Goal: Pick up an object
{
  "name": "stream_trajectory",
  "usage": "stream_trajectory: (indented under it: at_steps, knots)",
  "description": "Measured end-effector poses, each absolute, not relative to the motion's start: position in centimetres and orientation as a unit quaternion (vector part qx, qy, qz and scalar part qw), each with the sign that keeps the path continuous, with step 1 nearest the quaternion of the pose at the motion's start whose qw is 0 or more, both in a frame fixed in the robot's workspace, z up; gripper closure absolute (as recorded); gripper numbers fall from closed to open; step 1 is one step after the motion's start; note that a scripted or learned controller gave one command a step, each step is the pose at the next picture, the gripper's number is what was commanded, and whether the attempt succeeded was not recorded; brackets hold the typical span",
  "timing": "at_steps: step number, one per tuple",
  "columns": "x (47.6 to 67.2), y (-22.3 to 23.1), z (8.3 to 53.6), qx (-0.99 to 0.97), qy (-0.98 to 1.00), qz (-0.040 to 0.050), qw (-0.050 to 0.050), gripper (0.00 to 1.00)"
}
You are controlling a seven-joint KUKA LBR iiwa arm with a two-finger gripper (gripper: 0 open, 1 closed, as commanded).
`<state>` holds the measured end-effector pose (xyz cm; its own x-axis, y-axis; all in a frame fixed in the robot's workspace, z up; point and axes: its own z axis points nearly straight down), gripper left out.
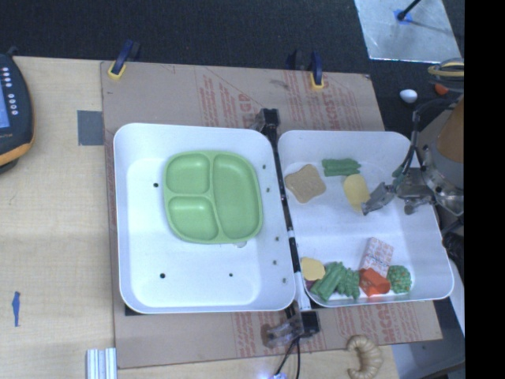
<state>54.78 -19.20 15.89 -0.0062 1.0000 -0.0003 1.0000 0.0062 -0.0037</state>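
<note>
The gripper (392, 198) hangs over the right bin (426, 235), near its right wall, with its two fingers spread apart and nothing between them. One fingertip sits just beside the yellow piece (356, 188), which lies in the far half of that bin with the green bean pod (340, 166) behind it and the slice of bread (304, 183) toward the bin's left wall. Along the near edge lie more toys: a wafer (376, 253), a red piece (373, 282), broccoli (399, 278) and green pods (334, 281). The green divided plate (213, 196) sits in the left bin (142, 275). I'd say this is the approach, with no grasp made yet. Next it needs to centre over one item, likely the yellow one, drop, then close.
</note>
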Motion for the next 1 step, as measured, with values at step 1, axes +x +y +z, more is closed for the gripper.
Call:
stream_trajectory:
  at_steps: [1]
  knots:
    - [58.82, -16.22, 9.25, -0.705, -0.71, 0.0007, 0.0, 0.0]
